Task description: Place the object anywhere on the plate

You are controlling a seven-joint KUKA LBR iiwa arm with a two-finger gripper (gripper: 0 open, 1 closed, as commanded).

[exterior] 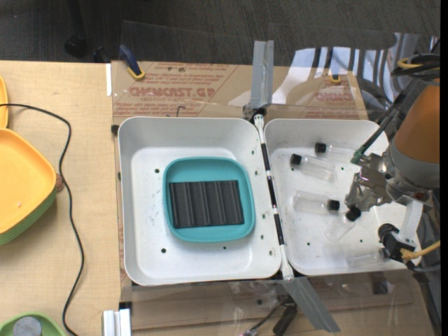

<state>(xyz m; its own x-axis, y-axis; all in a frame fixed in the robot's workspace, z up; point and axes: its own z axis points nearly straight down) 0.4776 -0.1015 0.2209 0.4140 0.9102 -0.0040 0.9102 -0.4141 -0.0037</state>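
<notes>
One hand (353,208) low over right bin (308,250).

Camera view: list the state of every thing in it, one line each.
Teal plate: flat in the left bin, nothing on it.
Clear tubes: lying loose in the right bin.
Gripper: low over the right bin, near a tube's black cap.
Yellow dishes: stacked on the bench's left.

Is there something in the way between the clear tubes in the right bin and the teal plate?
Yes: the two bins' raised rims run between the tubes and the plate; nothing else visible.
</notes>
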